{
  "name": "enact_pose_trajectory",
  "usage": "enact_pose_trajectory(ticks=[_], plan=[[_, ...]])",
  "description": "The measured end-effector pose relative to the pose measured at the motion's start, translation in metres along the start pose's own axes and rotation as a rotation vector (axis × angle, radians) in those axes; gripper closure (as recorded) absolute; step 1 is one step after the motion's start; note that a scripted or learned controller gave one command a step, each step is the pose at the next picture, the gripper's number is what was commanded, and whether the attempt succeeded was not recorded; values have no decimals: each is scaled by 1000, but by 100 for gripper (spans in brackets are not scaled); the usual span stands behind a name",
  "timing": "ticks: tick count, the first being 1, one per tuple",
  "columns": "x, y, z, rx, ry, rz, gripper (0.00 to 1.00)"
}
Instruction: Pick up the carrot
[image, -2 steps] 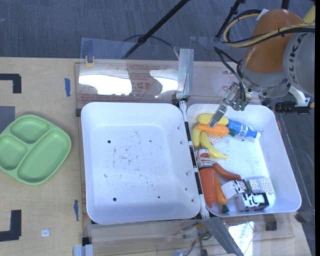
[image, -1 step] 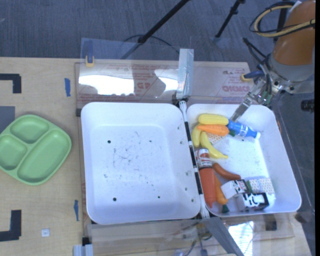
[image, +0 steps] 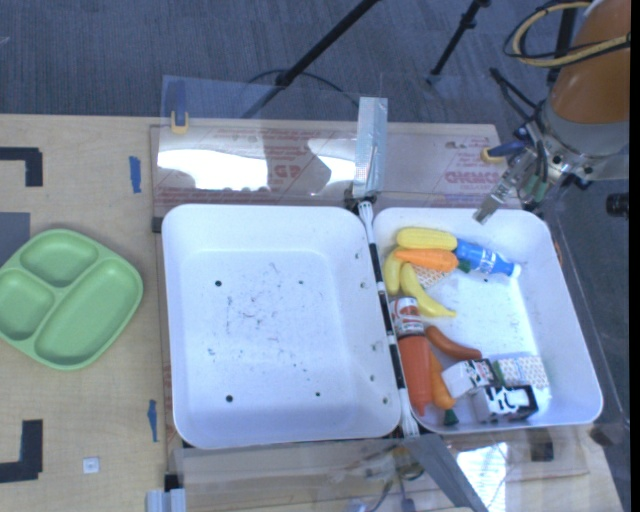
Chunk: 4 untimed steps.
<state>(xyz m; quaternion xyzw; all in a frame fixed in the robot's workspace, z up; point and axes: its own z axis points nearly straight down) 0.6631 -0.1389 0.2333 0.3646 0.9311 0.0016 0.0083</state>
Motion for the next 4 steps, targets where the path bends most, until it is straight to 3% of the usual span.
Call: enact_pose_trajectory(ticks=[1, 2, 3, 4], plan=[[0, 0, 0, 0, 0, 0, 0], [56, 10, 79, 6, 13, -58, 0], [40, 11, 114, -2, 0, 20, 0], [9, 5, 40, 6, 8, 55, 0]])
